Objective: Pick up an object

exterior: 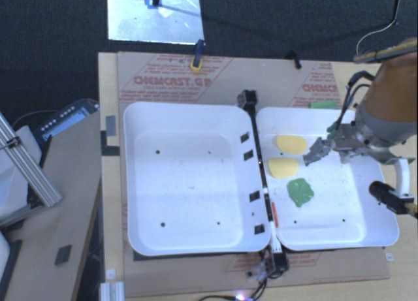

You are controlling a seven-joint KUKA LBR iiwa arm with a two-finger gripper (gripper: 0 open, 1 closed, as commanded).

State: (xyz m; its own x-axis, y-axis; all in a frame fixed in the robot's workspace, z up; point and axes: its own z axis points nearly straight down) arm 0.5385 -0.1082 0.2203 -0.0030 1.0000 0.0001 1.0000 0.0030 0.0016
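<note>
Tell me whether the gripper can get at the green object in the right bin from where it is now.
Probably yes. The green object lies flat and apart from the two yellow pieces, with bare bin floor around it. The gripper hangs just above and to its right, nothing between them.

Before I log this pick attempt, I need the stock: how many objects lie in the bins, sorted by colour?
Yellow: 2, the upper piece and the lower piece, both in the right bin
Green: 1, the green piece, same bin
Total: 3

Two yellow pieces (290, 143) (green piece (300, 192) nearby)
</note>
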